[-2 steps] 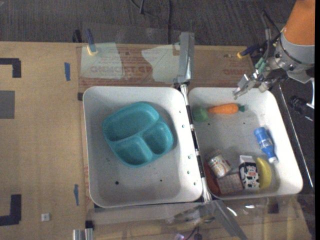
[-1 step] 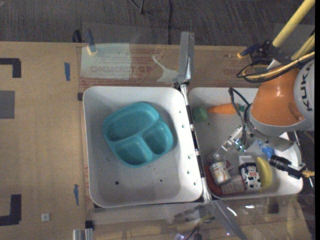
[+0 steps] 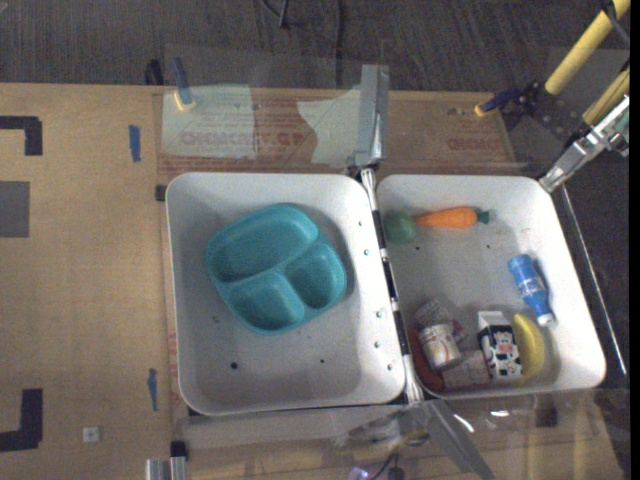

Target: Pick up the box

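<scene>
Claw (image 3: 580,156) sits at the view's top right, just off the far right corner of the right bin (image 3: 575,268), above the rim and holding nothing that can be seen. Whether it is spread or closed: cannot tell, too small and blurred.

Box (image 3: 499,346) is well away from the claw, down and left of it in the view, at the near edge of the right bin. It lies between the can (image 3: 438,343) on its left and the banana (image 3: 531,344) touching on its right.

Bottle (image 3: 529,286) lies between claw and box, nearer the box. Carrot (image 3: 450,218) is left of and a bit below the claw, with a green fruit (image 3: 401,228) just beyond it.

Teal plate (image 3: 276,266) is far left of the claw, in the left bin (image 3: 200,368).
</scene>
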Robot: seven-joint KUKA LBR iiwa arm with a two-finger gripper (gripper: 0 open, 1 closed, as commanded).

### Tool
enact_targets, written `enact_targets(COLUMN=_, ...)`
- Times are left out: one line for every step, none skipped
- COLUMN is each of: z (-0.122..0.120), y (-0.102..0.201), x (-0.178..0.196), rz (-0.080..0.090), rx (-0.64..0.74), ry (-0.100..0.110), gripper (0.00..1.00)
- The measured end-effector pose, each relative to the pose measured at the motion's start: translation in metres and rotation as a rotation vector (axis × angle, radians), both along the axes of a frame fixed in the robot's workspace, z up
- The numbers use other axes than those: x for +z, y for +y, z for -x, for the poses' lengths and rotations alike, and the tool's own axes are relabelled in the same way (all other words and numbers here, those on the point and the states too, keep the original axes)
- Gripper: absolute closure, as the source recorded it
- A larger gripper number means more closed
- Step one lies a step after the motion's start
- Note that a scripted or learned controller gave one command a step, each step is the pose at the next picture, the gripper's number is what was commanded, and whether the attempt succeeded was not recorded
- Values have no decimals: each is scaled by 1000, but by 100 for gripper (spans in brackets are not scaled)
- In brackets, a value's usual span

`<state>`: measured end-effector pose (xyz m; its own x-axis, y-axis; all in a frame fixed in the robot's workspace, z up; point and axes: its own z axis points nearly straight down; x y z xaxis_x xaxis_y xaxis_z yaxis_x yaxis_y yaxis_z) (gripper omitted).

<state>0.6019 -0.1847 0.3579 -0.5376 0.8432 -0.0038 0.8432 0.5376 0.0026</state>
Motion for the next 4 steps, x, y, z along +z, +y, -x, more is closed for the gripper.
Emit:
enact_targets(z=28, y=12, x=-145, rz=-2, rx=0, ry=3, gripper=0)
enact_targets(z=49, y=61, x=-258, rz=2, rx=112, ry=-11, gripper=0)
enact_targets(z=-20, y=61, x=-268, rz=-1, rx=-248, ry=1, gripper=0)
enact_targets(z=39, y=52, x=-270, rz=-3, rx=-379, ry=-5, gripper=0)
